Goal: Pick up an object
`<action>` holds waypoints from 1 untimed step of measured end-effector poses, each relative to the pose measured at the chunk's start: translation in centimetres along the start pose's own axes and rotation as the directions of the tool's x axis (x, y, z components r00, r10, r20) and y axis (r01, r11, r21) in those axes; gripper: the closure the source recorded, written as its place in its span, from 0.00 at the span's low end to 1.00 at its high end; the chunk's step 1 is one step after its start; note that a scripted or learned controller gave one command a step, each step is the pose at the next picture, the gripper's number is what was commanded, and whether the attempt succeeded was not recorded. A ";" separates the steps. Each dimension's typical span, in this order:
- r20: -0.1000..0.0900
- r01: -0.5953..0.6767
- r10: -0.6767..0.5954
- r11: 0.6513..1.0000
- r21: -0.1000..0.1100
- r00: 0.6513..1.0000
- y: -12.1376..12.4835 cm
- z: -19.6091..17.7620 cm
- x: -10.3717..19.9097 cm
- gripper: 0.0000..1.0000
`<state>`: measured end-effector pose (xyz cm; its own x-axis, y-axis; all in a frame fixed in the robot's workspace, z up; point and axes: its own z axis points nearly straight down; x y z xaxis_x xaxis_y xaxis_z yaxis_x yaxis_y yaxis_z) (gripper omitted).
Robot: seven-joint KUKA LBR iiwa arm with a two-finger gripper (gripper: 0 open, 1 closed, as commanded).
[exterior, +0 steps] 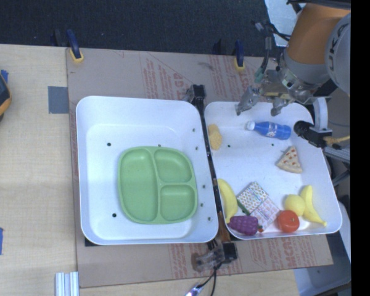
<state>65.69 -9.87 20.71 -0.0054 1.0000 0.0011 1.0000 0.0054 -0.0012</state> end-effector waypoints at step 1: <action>0.002 -0.002 0.002 1.000 0.000 1.000 -2.9 -4.2 -1.7 0.00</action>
<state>62.76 -11.57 24.92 -0.0033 1.0000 -0.0006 1.0000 0.0033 -0.0013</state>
